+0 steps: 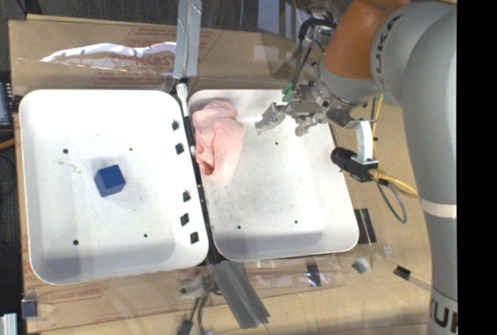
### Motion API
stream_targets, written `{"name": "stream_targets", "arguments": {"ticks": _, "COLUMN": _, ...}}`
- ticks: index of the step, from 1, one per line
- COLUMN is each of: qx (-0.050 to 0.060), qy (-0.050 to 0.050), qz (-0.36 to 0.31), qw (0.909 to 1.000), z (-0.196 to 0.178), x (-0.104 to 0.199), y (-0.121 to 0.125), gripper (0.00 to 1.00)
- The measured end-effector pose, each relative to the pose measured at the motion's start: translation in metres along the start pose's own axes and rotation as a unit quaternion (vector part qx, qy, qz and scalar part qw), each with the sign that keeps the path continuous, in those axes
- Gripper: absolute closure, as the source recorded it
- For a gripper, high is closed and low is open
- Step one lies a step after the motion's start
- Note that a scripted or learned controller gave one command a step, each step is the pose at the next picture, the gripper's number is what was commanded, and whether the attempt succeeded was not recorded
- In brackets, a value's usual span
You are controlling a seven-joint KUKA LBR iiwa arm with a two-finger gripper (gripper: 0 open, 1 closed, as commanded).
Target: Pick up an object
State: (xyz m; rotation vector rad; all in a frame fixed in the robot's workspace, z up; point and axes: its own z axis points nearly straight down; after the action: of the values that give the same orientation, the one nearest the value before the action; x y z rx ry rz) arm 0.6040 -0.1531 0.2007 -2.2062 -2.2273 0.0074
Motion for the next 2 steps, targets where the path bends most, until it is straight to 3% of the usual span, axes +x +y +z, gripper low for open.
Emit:
{"name": "stream_targets", "arguments": {"ticks": 1, "qx": -0.002, "qy": -0.001, "qz": 0.002, "qw": 1.0, "z": 0.1102, "x": 0.0355, "y": 0.0373, "gripper": 0.0}}
{"name": "stream_targets", "arguments": {"ticks": 2, "qx": 0.0, "qy": 0.0, "qz": 0.0, "qw": 1.0, "z": 0.1027, "x": 0.0365, "y": 0.0371, "gripper": 1.0}}
